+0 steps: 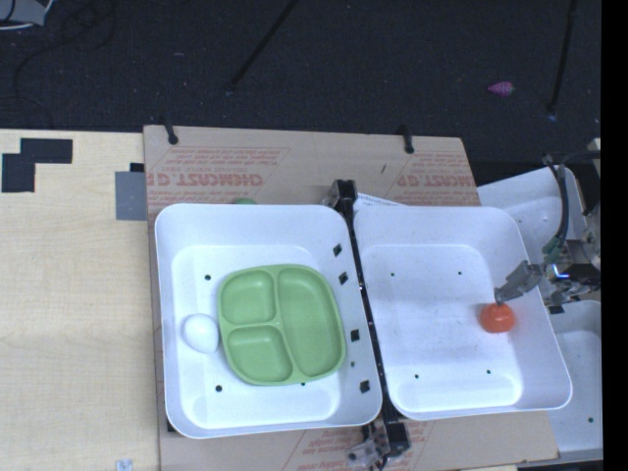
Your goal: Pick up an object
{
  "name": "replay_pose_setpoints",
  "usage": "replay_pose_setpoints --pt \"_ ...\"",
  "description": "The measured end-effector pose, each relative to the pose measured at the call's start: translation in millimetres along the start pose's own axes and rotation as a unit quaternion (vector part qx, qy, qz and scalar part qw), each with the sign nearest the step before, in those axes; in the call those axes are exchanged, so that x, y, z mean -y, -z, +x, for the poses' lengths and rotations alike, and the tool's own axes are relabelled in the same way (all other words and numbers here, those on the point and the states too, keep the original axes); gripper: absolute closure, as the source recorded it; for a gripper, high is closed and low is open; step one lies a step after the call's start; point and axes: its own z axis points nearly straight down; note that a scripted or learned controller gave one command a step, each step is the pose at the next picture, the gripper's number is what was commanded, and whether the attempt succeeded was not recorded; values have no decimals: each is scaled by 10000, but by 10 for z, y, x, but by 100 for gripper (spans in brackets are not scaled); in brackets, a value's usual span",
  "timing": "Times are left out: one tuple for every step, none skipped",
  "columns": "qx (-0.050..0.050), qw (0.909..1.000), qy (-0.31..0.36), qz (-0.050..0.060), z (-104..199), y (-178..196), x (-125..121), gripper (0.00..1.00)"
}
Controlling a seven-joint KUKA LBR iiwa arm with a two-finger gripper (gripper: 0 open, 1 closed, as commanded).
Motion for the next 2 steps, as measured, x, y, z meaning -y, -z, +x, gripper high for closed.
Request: replay_pose_setpoints --pt "15 10000 15 -58 2 56 -21 0" --pt "-2 10000 18 -23 110 -524 -23 0"
